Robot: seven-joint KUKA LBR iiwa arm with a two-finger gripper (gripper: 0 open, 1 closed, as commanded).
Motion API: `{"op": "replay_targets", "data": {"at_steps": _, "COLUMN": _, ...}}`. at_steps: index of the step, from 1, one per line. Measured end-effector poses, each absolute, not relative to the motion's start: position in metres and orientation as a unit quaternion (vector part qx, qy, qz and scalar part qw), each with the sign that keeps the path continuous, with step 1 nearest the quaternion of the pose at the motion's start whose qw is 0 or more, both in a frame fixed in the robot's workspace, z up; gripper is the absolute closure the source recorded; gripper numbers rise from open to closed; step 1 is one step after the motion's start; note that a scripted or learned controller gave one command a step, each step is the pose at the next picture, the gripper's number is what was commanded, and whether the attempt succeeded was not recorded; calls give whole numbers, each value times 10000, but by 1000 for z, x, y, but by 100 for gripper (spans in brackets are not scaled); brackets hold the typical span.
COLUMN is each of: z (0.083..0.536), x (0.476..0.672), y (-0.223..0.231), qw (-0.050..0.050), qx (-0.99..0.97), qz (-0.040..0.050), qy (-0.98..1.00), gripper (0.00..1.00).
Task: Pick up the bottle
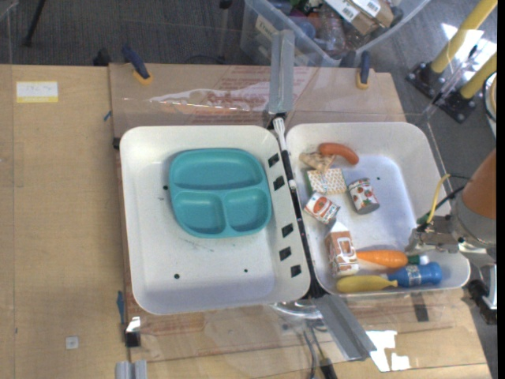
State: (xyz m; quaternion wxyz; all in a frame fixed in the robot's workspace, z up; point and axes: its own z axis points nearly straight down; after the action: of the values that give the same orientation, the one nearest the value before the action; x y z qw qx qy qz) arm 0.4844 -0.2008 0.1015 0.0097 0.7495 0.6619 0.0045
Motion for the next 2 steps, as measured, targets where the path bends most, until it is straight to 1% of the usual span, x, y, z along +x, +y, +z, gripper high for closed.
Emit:
{"op": "replay_targets", "data": {"at_steps": 1, "z": 210, "x": 577, "y": -215, "qw": 27, "qx": 6033, "qz": 6, "qy": 7975, "gripper": 100}}
{"op": "replay_targets", "data": {"at_steps": 2, "z": 234, "x": 657, "y": -158, "qw": 36, "qx": 5391, "qz": 10, "qy": 8423, "gripper": 100}}
